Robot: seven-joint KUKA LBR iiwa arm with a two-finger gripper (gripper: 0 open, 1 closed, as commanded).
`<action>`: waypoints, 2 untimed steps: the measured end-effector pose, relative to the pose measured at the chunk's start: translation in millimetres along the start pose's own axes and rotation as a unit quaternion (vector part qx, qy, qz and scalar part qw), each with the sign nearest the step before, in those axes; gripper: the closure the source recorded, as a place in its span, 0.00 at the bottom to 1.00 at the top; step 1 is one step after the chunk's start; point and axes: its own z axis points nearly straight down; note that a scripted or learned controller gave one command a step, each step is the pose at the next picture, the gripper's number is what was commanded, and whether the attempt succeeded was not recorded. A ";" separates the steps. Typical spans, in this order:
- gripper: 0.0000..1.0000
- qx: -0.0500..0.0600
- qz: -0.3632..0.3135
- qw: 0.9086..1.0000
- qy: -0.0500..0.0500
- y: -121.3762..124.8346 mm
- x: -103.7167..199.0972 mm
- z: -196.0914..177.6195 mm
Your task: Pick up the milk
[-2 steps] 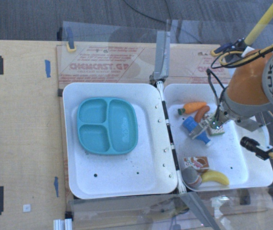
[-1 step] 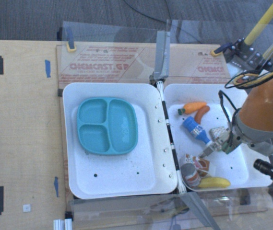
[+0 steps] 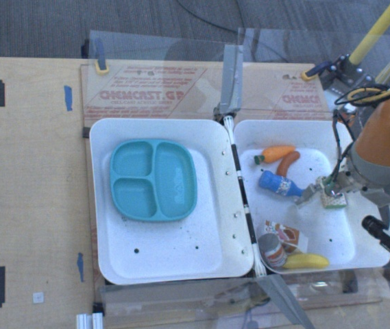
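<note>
A small white boxy item with green marks (image 3: 334, 199), which looks like the milk carton, lies in the right bin (image 3: 359, 252) near its right side. My gripper (image 3: 323, 192) hangs right over it, under the grey arm with the orange band (image 3: 386, 132). The arm hides how the gripper meets the item, so I cannot tell whether it holds it. A blue bottle (image 3: 279, 184) lies just left of the gripper.
The right bin also holds a carrot (image 3: 277, 153), a brown sausage (image 3: 288, 162), a banana (image 3: 306, 260) and a red-and-white pack beside a grey can (image 3: 277, 242) at the front. A teal divided plate (image 3: 153, 180) sits in the left bin (image 3: 181, 259).
</note>
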 end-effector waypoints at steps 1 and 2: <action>0.00 0.007 -0.014 1.000 0.003 50.0 -44.2 8.2; 0.00 0.013 -0.123 0.992 0.005 118.8 -26.7 8.1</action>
